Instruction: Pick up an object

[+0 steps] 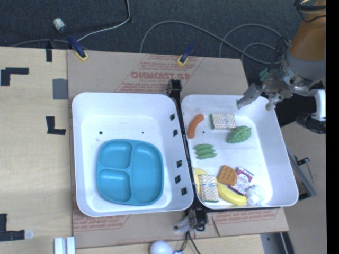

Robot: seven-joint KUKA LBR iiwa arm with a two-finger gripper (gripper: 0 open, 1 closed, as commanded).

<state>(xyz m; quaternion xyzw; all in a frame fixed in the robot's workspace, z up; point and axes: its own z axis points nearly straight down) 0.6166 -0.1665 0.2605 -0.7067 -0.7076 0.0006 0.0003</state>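
In the right bin (280, 142), a banana (231, 194) lies at the near edge, long axis left to right. Farther in, a green grape bunch (239, 134) sits near the far right corner, just left and nearer of the gripper (259, 98), whose fingers spread apart, grasping nothing.

arm (307, 41) at right, end effector (259, 97) open

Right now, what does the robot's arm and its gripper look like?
The arm is rounded, with an orange-tan section above a grey wrist. Its metal two-finger gripper has slim pale grey fingers below darker grey hardware. A white block sits beside the wrist.
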